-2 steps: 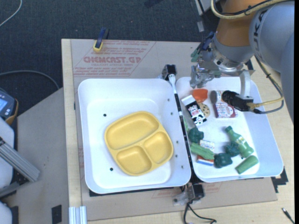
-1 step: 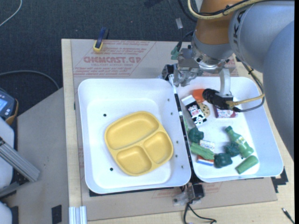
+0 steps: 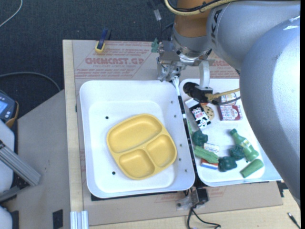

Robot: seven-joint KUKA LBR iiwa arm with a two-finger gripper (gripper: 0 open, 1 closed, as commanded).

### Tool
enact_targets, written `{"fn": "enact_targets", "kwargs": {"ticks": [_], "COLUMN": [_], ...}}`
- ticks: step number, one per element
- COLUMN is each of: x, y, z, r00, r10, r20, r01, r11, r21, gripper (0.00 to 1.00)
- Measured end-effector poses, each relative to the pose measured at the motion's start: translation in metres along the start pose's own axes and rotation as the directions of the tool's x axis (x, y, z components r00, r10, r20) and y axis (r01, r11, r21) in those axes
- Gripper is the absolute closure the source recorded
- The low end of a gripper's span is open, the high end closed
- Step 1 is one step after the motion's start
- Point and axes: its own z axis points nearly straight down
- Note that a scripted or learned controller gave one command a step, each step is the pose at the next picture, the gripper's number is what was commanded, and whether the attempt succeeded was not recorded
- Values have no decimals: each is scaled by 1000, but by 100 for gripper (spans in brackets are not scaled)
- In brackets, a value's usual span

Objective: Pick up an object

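Nearest the camera, along the front of the right bin (image 3: 267, 175), lies a loose huddle of green plastic pieces: a small green bottle (image 3: 244, 144) whose long axis runs from upper left to lower right, cap toward the far side, a green cylinder (image 3: 251, 168) angled the other way just in front of it, a dark green lump (image 3: 227, 163), and a flat green pod-like piece (image 3: 205, 153) lying roughly across the bin beside a red-white-blue strip (image 3: 208, 164). They look scattered as dropped, none stacked, which leaves each reachable from above. The left bin (image 3: 95, 99) carries a yellow divided tray (image 3: 141, 146), set flat and turned a little, its two small compartments toward the front right; it is broad and shallow, a poor thing for narrow jaws. Further back in the right bin sit a black-and-white card-like piece (image 3: 200, 115), a red packet (image 3: 230, 112) and a small brown bottle (image 3: 225, 98) lying on its side, long axis left to right. Farthest, the gripper (image 3: 170, 75) hangs over the wall between the two bins at their rear edge, above the tabletop (image 3: 119, 61); I cannot tell how its jaws stand, and nothing is visibly held. Any likely object to pick up lies nearer than the gripper, in the right bin.
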Motion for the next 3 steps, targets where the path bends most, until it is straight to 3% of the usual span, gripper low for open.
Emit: {"fn": "enact_targets", "kwargs": {"ticks": [1,2,3], "x": [2,4,6], "y": [-4,-2,0], "z": [16,-4,1], "r00": [1000,1000,1000], "r10": [5,5,5], "r20": [2,1,2], "r01": [-5,-5,-5], "r11": [1000,1000,1000], "r21": [9,0,2], "gripper": [100,100,100]}}
